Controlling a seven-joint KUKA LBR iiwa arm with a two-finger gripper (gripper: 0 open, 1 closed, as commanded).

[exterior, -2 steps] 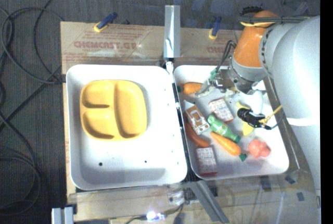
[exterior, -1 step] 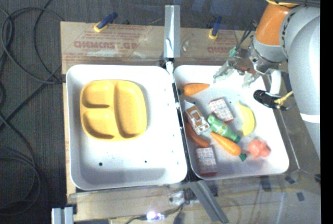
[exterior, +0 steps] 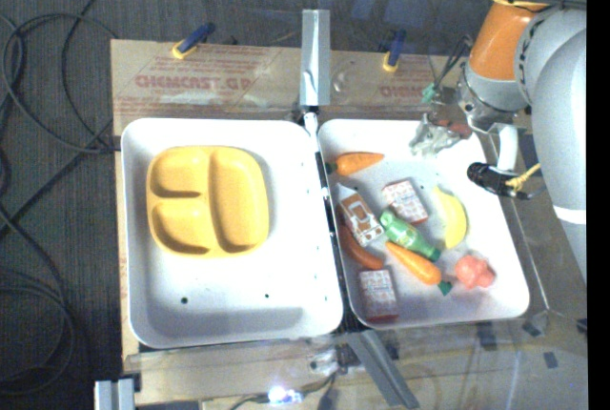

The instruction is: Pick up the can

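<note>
Three red-and-white labelled, can-like items lie in the right bin (exterior: 515,303). One can (exterior: 405,200) is near the middle, a second (exterior: 359,217) lies to its left, and a third (exterior: 377,289) sits by the front wall. My gripper (exterior: 435,137) hangs over the bin's far right corner, behind the middle can and apart from it, with nothing seen in it. The grey arm with its orange band (exterior: 505,41) comes in from the right.
The right bin also holds a carrot (exterior: 358,163) at the back, a second carrot (exterior: 415,262), a green bottle (exterior: 410,235), a banana (exterior: 455,217), a sausage (exterior: 360,251) and a red toy (exterior: 473,272). A yellow divided plate (exterior: 208,198) lies in the left bin (exterior: 229,313).
</note>
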